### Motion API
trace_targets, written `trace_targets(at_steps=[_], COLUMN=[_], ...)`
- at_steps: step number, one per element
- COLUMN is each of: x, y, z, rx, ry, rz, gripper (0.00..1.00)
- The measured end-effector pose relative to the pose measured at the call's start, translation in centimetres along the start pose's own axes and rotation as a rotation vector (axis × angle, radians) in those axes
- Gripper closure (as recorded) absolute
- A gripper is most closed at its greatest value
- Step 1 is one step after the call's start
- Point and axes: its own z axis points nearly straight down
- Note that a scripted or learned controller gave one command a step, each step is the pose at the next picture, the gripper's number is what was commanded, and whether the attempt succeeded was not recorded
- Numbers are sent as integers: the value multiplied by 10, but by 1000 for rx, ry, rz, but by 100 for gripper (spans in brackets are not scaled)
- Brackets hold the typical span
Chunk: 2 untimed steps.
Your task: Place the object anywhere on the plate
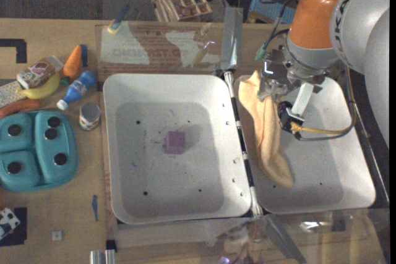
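Observation:
A pale yellow cloth (267,133) lies stretched along the left side of the right bin (346,188), from the bin's upper left corner down to its middle. My gripper (271,88) hangs over the cloth's upper end, under the orange-banded wrist, and the cloth's top edge reaches up to it. The wrist hides the point where they meet. A small purple block (175,141) rests near the middle of the left bin (124,195), well away from the gripper.
A yellow cable (322,132) loops from the wrist over the right bin. Left of the bins, on the bench, lie a teal moulded tray (37,148), a small can (90,115), a blue bottle (77,89), a banana and a carrot.

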Motion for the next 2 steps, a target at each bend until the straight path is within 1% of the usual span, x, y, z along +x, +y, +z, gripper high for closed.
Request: trace_targets(at_steps=[1,2], x=[59,-8], y=[-54,-62], z=[-22,14], rx=[4,4], ry=[0,0], rz=[-65,-7], gripper=[100,100])
